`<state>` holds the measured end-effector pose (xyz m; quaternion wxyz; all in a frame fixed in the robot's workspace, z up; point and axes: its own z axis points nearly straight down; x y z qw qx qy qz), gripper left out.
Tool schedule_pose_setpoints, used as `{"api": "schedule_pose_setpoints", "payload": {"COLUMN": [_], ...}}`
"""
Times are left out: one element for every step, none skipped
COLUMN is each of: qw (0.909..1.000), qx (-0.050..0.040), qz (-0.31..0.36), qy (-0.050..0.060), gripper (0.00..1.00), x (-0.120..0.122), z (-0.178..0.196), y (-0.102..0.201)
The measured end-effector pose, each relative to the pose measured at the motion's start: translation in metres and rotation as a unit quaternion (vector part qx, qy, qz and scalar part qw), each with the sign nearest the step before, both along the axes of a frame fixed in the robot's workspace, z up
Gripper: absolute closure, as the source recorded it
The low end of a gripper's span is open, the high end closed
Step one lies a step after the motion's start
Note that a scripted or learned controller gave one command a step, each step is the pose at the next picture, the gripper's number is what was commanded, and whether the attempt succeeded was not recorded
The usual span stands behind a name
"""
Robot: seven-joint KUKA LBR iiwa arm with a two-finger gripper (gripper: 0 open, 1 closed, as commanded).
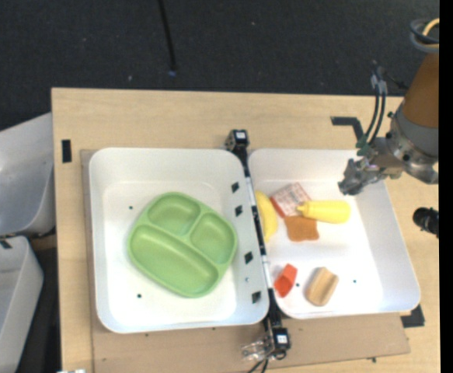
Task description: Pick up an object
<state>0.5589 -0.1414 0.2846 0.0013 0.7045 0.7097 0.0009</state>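
Currently the gripper is hovering over the right bin, its opening impossible to judge. Nearest, the yellow corn-like piece is lying just down-left of it, long axis running across the bin, touching the orange piece.

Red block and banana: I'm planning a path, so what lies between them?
In the camera view, bare white bin floor separates the red block from the banana; the orange piece sits just off to the right.
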Motion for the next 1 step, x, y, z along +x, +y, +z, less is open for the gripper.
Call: {"api": "schedule_pose_setpoints", "payload": {"qw": [1.0000], "qx": [0.0003], "qz": [0.000], "qy": [0.002], "gripper": [1.00], "x": [0.0204], "z": [-0.0180], "y": [0.0463]}}
